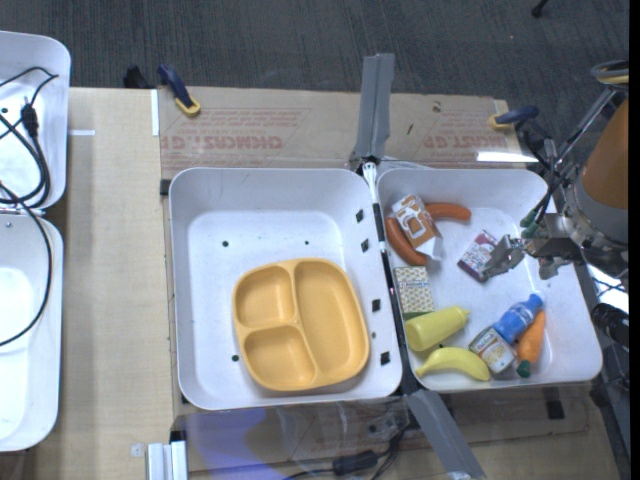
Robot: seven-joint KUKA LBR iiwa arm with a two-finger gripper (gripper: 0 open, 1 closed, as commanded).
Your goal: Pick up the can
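Seemingly untouched, the can [491, 350] lay tipped on its side in the right bin's [560, 193] near right corner.

Its long axis ran slantwise, the lid end toward the bin's front right and the label turned up. It sat wedged between the banana [455, 364], the blue bottle [517, 319] and the carrot [531, 338], touching or nearly so. The gripper [510, 252] hung farther back in the bin, just beside a small dark packet [480, 255], so the can lay forward of it; whether it was clenched or released I could not tell.
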